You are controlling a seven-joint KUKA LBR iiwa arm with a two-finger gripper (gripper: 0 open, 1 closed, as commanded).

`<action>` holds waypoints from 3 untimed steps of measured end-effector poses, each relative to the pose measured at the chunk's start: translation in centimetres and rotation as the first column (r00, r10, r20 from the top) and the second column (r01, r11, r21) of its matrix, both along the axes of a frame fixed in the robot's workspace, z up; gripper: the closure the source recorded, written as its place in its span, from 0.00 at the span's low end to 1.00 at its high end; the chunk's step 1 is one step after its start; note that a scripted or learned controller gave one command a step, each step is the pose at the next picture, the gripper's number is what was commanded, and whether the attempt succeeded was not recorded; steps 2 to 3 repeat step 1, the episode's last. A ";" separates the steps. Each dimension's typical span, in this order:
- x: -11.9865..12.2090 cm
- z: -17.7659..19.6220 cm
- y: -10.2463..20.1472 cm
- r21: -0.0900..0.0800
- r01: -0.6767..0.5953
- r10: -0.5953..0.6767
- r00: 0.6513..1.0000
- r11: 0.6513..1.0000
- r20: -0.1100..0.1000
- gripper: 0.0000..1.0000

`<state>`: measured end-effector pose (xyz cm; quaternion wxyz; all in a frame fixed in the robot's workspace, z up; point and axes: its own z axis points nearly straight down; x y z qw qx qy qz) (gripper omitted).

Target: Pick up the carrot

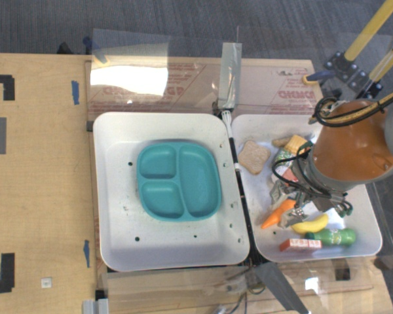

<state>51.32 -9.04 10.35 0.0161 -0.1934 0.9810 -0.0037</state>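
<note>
Within right bin point(373, 237), carrot point(276, 215) lies diagonal, tip lower-left; gripper point(289, 199) above, closure seemingly indiscernible.

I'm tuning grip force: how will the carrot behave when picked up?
The carrot looks like a smooth, tapered toy, so probably stiff and light, but it may slip toward its thin tip. Lying beside the banana, it could roll if nudged.

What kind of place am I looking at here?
Probably a robot test bench in a lab: a robot arm reaches over two white bins, one holding toy food such as a carrot, the other a teal divided plate.
</note>
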 end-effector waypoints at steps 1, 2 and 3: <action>2.3 11.7 6.3 0.000 -0.272 0.271 0.962 0.962 -0.020 1.00; 2.3 11.7 6.3 0.000 -0.272 0.271 0.962 0.962 -0.020 1.00; 2.3 11.7 6.3 0.000 -0.272 0.271 0.962 0.962 -0.020 1.00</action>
